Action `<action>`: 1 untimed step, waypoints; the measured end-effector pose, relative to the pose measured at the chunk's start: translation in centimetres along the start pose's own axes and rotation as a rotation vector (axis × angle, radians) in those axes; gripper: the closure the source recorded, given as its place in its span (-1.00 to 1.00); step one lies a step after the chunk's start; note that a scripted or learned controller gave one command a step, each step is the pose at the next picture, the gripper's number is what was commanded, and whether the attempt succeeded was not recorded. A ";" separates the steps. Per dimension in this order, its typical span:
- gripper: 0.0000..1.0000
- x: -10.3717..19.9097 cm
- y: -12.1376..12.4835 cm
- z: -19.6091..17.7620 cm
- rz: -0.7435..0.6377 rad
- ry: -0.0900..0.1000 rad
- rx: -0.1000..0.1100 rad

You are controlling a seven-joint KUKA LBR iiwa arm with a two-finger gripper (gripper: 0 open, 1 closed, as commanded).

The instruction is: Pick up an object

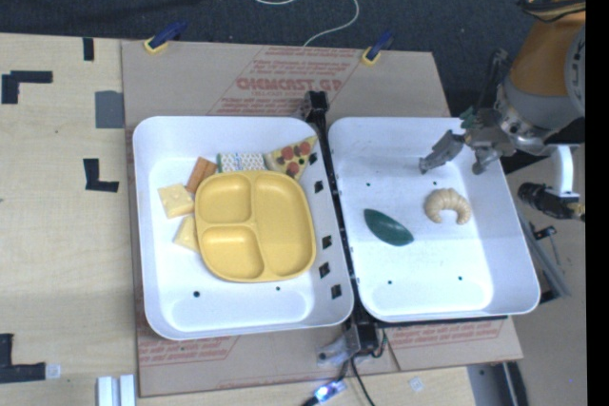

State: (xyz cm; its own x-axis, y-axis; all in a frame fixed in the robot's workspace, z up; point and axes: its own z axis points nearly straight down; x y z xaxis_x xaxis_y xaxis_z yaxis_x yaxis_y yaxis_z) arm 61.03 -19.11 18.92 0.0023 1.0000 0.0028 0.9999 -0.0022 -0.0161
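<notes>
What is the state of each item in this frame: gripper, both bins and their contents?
gripper: open, fingers spread, above the right bin's far side, holding nothing.
croissant: lying loose in the right bin, just below the gripper.
green leaf-shaped piece: lying flat in the right bin, apart from the croissant.
yellow divided plate: upright in the left bin, compartments bare.
crackers and small pieces: tucked along the plate's far and left edges.
</notes>
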 end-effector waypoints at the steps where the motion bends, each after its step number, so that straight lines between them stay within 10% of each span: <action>1: -1.00 0.0 0.3 -1.0 -0.003 -0.003 -0.014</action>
State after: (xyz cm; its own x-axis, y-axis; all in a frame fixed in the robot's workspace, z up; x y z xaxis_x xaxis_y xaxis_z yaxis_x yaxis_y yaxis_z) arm 61.34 -19.08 19.88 -0.0012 1.0000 -0.0001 1.0000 0.0012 -0.0018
